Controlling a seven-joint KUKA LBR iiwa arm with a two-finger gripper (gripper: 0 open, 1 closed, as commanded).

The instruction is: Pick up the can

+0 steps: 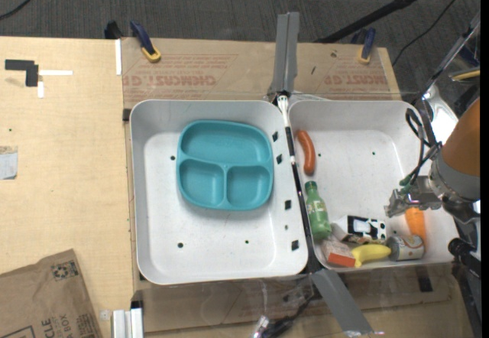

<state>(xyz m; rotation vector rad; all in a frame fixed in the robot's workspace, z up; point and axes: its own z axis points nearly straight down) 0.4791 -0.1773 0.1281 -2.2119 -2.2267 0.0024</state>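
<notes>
The can [407,248] is a small silver cylinder lying on its side in the right bin's [359,126] near right corner. Its left end touches a yellow banana [371,253]. My gripper [402,202] hangs over the right side of that bin, a little beyond the can. It is just left of an orange carrot-like piece [415,222] that lies between it and the can. The arm's orange band [466,147] comes in from the right edge. Nothing is visibly held.
The right bin also holds a red-orange sausage [307,151], a green bottle [316,210], a black-and-white item [367,227] and a red-orange piece [341,258] along the front. A teal divided plate [225,165] lies in the left bin [153,199].
</notes>
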